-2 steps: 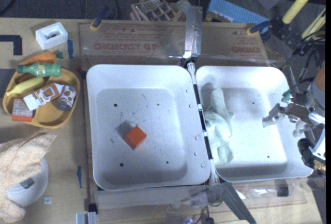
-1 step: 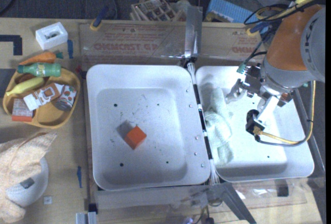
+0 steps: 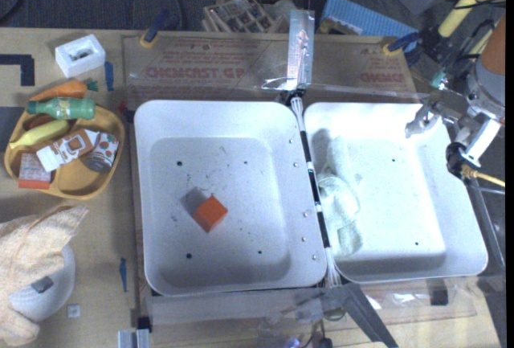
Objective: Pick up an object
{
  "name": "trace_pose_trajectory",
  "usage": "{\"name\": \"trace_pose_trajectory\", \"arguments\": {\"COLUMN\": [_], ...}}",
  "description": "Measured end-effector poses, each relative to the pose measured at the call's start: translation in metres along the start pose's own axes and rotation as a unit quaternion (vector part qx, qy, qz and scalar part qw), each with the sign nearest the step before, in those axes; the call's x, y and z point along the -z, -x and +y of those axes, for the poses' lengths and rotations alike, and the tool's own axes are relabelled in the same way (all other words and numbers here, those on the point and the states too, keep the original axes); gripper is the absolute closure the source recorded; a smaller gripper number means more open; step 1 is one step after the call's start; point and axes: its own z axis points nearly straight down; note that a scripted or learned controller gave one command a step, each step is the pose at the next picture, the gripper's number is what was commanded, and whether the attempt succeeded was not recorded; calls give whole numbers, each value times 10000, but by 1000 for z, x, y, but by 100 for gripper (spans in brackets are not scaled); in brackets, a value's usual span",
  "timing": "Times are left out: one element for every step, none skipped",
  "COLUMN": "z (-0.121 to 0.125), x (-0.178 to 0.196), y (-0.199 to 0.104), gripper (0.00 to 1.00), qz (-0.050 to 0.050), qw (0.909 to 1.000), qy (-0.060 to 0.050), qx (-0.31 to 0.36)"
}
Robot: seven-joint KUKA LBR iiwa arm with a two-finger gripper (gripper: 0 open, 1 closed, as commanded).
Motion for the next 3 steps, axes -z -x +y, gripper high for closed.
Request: {"name": "trace_pose_trajectory", "arguments": {"z": [18, 18, -47], "x": [49, 49, -41], "y": [16, 16, -64], "gripper": [0, 0, 0], "qz": [-1, -1, 0], "qw": [9982, 9982, 9994], "qy": [4, 1, -20], "qx": [-599, -597, -351]}}
